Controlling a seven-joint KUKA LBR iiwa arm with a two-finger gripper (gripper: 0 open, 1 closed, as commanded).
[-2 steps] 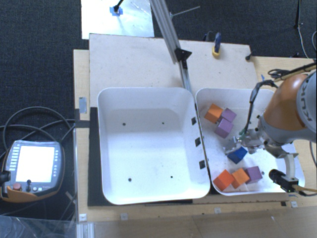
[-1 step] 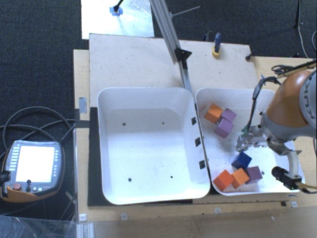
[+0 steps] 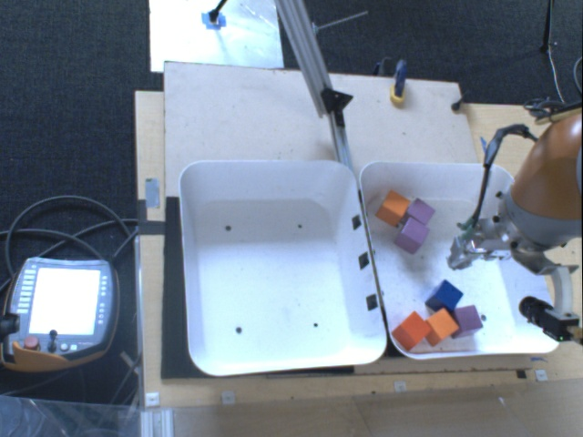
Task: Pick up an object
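The right bin [image 3: 510,185] holds two clusters of blocks. At its back left an orange block [image 3: 393,208] touches two purple blocks [image 3: 415,225]. Near the front lie a blue block [image 3: 444,296], two orange blocks [image 3: 426,327] and a purple block [image 3: 468,319], packed together. My gripper [image 3: 463,254] hangs over the right bin's middle, between the two clusters, just above and right of the blue block. I see nothing between its fingers.
The left bin [image 3: 196,271] stands beside the right one, with a shared wall between them. A metal pole [image 3: 310,57] slants over the bench's back. A teach pendant [image 3: 59,312] lies on the floor at the left.
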